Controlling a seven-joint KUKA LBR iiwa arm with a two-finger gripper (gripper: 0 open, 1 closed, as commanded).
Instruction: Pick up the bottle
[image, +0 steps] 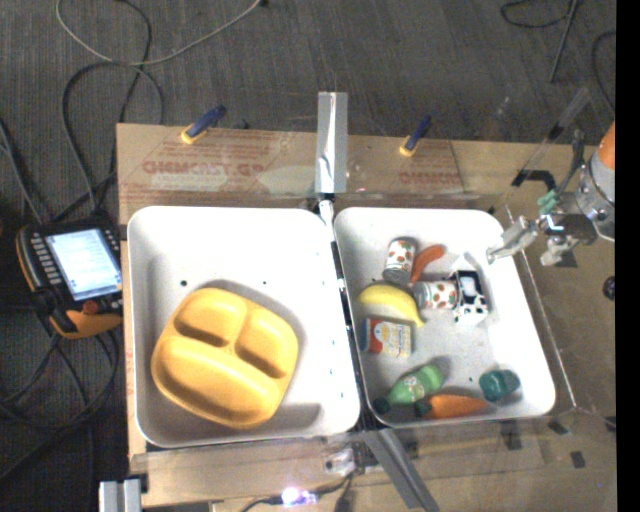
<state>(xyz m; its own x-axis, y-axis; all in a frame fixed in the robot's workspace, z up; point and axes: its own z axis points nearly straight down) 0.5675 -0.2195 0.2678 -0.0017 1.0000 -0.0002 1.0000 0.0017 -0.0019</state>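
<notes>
The bottle (414, 385) is green and lies on its side near the front edge of the right bin (520, 300), between a snack box and a carrot. My gripper (526, 250) hangs over that bin's right rim at the back, far from the bottle. Its fingers are open and nothing is between them. The arm's orange band (606, 148) shows at the right edge.
The right bin also holds a banana (388, 300), two cans (400, 258) (436, 294), a black-and-white toy (469, 300), a snack box (390, 337), a teal object (499, 383) and a carrot (456, 405). A yellow divided plate (226, 355) lies in the left bin (150, 250).
</notes>
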